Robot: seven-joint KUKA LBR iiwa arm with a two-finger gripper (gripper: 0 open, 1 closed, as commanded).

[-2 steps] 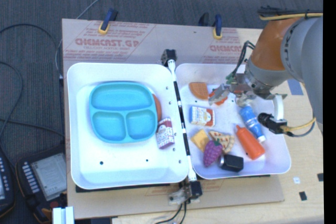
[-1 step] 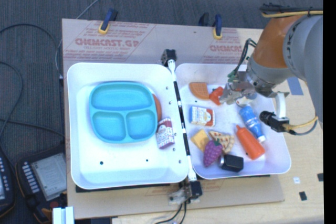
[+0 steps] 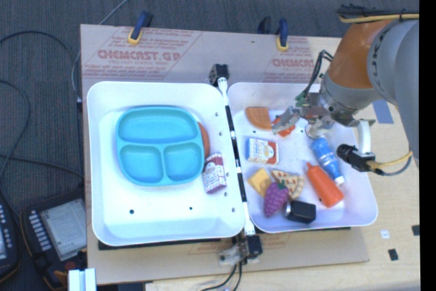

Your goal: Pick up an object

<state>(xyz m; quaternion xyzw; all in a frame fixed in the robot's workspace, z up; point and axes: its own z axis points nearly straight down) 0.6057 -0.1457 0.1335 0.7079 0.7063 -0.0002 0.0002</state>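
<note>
My gripper [image 3: 300,116] hangs low over the upper middle of the right bin [image 3: 361,215], with the arm coming in from the right. A small red and grey piece [image 3: 284,123] lies right at its left side, and I cannot tell whether it is held. An orange bread-like piece [image 3: 258,117] lies just left of that. A blue bottle [image 3: 327,159] and an orange bottle [image 3: 325,186] lie below the gripper. Further down and left are a small carton [image 3: 262,150], a yellow cheese wedge [image 3: 259,180], a waffle piece [image 3: 290,182], purple grapes [image 3: 274,198] and a black object [image 3: 300,212].
The left bin [image 3: 102,215] holds a blue compartment plate [image 3: 158,145], a red can [image 3: 214,174] at the plate's lower right and an orange item [image 3: 205,138] by the plate's right edge. A ridge [image 3: 235,153] divides the two bins. Clamps sit at the board's far edge.
</note>
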